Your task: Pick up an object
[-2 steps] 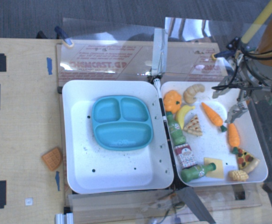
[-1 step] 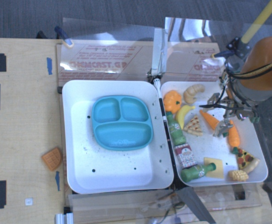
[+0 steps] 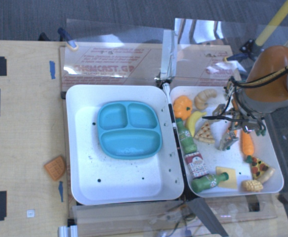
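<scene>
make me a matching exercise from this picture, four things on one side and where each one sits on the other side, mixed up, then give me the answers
Things:
1. blue divided plate
2. waffle piece
3. corn cob
4. orange pumpkin

Places:
A. on the bench, left of both bins
B. front right corner of the right bin
C. middle of the left bin
D. far left part of the right bin, beside the divider

Pairs: 1-C, 2-A, 3-B, 4-D
</scene>
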### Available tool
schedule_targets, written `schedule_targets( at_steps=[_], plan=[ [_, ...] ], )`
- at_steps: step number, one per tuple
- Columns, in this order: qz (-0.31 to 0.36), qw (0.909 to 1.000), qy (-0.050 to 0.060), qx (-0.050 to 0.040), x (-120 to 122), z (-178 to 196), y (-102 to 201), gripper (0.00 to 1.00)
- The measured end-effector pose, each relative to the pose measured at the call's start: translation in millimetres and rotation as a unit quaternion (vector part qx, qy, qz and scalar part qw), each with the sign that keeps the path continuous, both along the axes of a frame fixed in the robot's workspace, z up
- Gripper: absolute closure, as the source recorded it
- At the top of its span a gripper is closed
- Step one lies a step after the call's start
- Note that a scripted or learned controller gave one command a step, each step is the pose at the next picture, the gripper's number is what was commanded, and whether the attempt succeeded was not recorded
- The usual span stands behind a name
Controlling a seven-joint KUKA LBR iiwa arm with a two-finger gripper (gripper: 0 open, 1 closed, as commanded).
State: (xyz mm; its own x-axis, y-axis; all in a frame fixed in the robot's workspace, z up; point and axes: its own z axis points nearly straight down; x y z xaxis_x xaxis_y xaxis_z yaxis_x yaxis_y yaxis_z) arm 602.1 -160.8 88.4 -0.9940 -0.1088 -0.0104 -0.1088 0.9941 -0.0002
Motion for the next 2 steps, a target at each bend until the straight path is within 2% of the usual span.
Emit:
schedule_targets(
  at_steps=[1,2],
  plan=[
    [-0.007,1.0,0.001,-0.002,-36.5,0.1,-58.7,0.0],
    [-0.043,0.9991,0.0,-0.001,-87.6,0.7,-31.0,0.0]
  ],
)
